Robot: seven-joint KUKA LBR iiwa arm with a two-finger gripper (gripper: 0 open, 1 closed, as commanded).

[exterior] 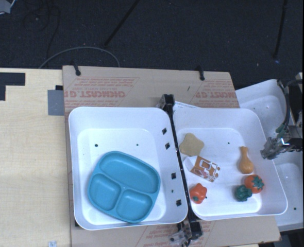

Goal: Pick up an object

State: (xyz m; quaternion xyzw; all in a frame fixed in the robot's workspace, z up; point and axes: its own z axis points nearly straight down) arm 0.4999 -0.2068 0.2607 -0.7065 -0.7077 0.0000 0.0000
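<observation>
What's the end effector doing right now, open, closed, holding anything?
End effector: at the right bin's right rim, with nothing seen in it; whether it is open or closed cannot be told from this view.

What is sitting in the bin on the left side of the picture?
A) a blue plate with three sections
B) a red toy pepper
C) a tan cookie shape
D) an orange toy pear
A: the blue plate with three sections lies in the left bin, while the small toy foods all lie in the right bin.
</observation>
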